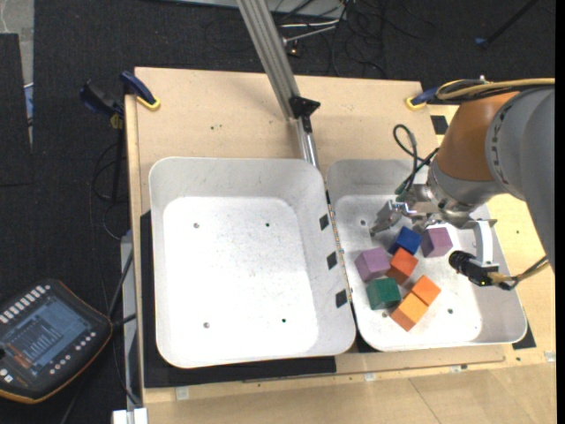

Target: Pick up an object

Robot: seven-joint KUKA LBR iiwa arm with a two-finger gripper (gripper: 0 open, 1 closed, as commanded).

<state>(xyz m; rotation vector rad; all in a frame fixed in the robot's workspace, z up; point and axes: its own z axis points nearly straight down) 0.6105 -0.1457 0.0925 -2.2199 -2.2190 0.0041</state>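
Here the arm [494, 148] bends down into the right bin [459, 334], its jaws spread apart just above the blue block [408, 239].

The grey arm [512, 140] reached in from the right, orange-banded wrist bent down, its gripper [388, 218] hanging low

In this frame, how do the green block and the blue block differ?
The green block lies at the near edge of the cluster, apart from the hand; the blue block sits at the far side, right beside the hand. The green block shows fully, with a dark shaded side; the blue block is partly covered by the orange block in front of it. Both are small cubes in the right bin.
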